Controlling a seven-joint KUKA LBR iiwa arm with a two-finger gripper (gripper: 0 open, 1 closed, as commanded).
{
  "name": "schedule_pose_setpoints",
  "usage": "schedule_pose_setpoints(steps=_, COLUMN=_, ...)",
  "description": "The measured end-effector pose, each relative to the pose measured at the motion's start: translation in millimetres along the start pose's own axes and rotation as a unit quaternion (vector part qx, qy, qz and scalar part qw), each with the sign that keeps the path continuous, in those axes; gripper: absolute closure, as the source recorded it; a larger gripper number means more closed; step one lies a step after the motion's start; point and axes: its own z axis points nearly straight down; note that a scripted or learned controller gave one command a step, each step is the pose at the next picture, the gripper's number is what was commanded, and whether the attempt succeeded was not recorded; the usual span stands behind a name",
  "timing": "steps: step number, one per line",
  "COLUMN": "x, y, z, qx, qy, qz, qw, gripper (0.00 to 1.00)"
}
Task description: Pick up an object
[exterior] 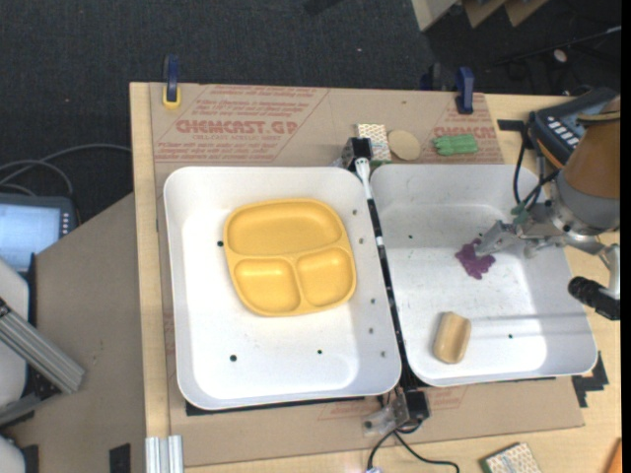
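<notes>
Purple object (475, 260), small and lumpy, lies in the right bin (424, 205), right of centre, on the bin floor. Tool (490, 240) sits right at its far-right side, tip touching or just above it; cannot tell whether the tool is spread or pressed together, and nothing is seen pinched. Arm (592, 180) comes in from the right over the bin's right rim, orange band on top.

Tan cylinder block (452, 337) lies near the right bin's near edge, left of centre, well apart from the purple object. Floor between them is bare white, and so is the far-left part of that bin. Purple object is well away from all four rims, so there is room around it except on the tool side.

Left bin (197, 294) holds a yellow divided plate (290, 255), three compartments, centred slightly far; bare margin all round it, widest at the near side. Bins touch along the middle rim.

On the desk (256, 126) beyond the bins: a tan round piece (404, 145) and a green object (455, 145), side by side, outside the bins.
</notes>
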Motion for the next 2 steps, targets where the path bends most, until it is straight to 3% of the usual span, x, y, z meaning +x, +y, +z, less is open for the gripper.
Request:
schedule_pose_setpoints(steps=1, x=79, y=-5, z=10, qx=0.000, qy=-0.002, qz=0.000, qw=1.0000, gripper=0.00)
schedule_pose_setpoints(steps=2, x=73, y=-3, z=-4, qx=-0.005, qy=-0.006, qz=0.003, qw=1.0000, gripper=1.00)
